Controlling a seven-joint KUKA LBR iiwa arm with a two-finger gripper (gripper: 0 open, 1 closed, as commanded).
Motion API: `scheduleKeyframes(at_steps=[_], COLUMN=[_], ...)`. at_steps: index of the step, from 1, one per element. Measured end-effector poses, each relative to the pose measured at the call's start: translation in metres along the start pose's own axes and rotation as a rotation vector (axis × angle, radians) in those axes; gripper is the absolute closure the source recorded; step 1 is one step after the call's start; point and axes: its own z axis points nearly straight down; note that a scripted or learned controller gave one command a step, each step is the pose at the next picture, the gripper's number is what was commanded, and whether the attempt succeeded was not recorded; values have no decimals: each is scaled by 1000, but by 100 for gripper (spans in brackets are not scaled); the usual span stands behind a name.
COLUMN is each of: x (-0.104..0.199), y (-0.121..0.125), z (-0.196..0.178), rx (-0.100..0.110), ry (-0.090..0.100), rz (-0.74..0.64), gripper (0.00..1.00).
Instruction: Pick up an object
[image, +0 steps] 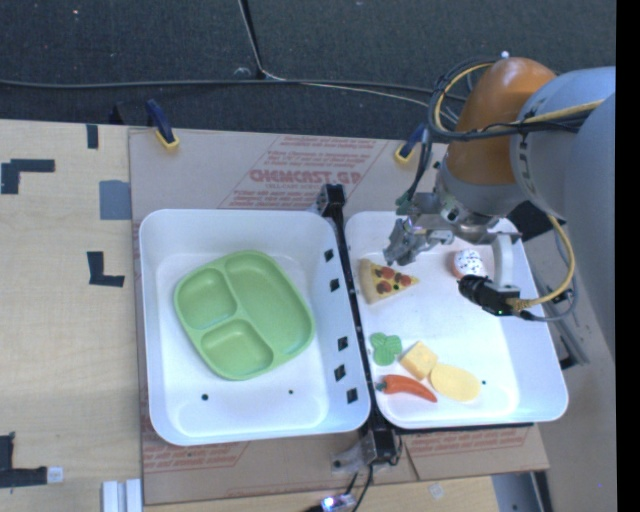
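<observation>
In the right bin (520, 400) lie a pizza slice toy (386, 281), a green leafy piece (385, 348), a yellow cheese block (418, 360), a yellow oval piece (455, 382) and a red-orange chili pepper (410, 388). A small white ball with red spots (468, 264) rests near the bin's far right. My gripper (404, 246) hangs just above the far end of the pizza slice, fingers pointing down. Nothing shows between them.
The left bin (170, 410) holds a green divided plate (241, 313). A black divider (345, 300) runs between the bins. Cables and a black connector (488, 294) trail from the wrist over the right bin. Clamps sit at the cardboard's back corners.
</observation>
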Motion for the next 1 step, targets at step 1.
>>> scheduleKeyframes(at_steps=[1], x=[46], y=[-6], z=[-1], rx=[1], ry=[0], rz=[1], gripper=[100])
